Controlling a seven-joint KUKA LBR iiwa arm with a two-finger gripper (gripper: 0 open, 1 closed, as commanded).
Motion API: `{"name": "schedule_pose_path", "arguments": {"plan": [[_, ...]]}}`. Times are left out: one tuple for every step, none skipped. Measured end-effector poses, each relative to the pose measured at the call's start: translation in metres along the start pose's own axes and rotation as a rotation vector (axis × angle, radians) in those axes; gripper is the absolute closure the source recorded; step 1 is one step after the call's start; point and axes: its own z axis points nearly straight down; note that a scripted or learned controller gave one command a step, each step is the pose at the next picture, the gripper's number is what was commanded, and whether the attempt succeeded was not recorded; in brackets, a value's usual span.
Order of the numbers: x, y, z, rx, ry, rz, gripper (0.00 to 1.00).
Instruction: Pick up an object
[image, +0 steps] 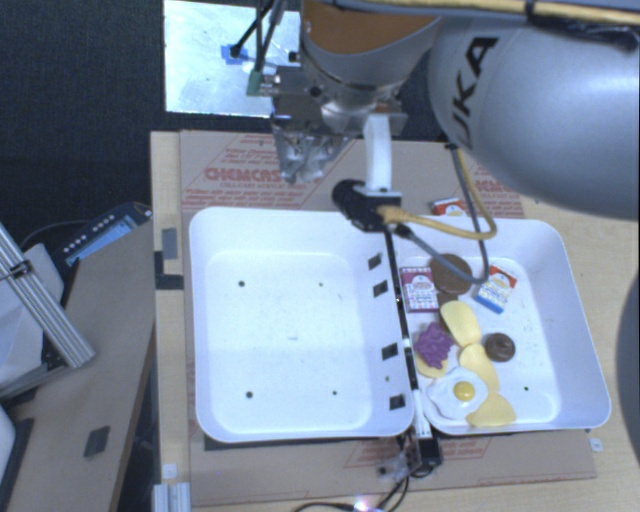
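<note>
While arm enters from upper right, gripper (303, 160) hangs at top centre, above the 2 bins' far edge, finger spread unclear, nothing visibly held, toy food pile (462, 350) in right bin (570, 300), lower right.
</note>
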Motion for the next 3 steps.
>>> {"name": "schedule_pose_path", "arguments": {"plan": [[-0.002,0.058,-0.035,-0.016,0.004,0.006,1.00],[0.000,-0.004,-0.108,-0.018,0.008,-0.002,1.00],[-0.001,-0.032,0.066,0.008,-0.004,0.005,1.00]]}}
